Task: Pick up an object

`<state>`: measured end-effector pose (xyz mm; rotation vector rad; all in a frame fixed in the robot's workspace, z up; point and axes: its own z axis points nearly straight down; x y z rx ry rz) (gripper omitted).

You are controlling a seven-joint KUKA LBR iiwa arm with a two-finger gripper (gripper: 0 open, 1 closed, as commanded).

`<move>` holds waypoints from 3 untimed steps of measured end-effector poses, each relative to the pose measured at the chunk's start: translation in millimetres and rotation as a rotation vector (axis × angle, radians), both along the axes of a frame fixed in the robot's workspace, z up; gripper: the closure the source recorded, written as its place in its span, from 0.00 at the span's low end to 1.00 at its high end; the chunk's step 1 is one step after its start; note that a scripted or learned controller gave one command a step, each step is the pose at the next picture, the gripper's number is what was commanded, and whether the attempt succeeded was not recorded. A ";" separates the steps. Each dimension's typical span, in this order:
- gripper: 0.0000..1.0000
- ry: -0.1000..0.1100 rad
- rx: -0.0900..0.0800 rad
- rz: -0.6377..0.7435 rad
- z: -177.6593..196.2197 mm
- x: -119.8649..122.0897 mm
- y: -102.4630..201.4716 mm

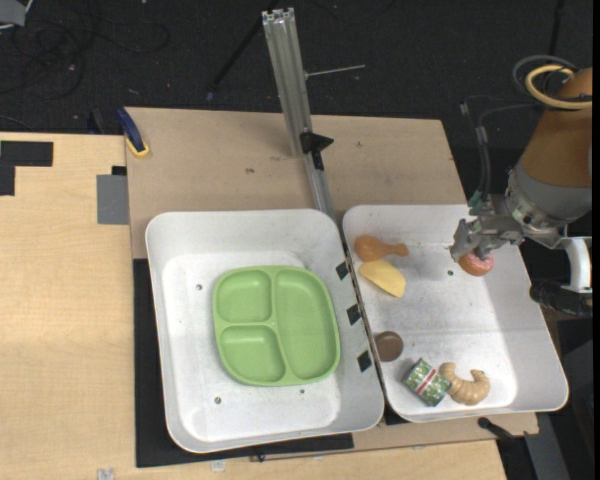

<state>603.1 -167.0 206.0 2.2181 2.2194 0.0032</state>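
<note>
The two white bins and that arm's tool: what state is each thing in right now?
Tool: low over the right bin's far edge, right at a red object; whether it holds it is unclear.
Red object: under the tool, partly hidden.
Green tray: flat in the left bin, its three compartments bare.
Orange piece: lying on the right bin.
Yellow wedge: lying beside the orange piece.
Brown disc: flat.
Green packet: tilted, against a tan croissant shape.

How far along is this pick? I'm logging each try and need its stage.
Done: the gripper has reached the right bin's far edge, over a small red object. In hand: that object sits right at the fingertips, but a firm hold cannot be confirmed. Left: lifting it clear. The yellow piece, brown disc and green divided plate lie untouched.
</note>
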 end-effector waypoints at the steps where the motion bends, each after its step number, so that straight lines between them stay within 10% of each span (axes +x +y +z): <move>1: 1.00 0.004 0.001 0.000 8.2 0.1 -0.9; 3: 1.00 0.008 0.002 0.004 13.3 -15.8 103.4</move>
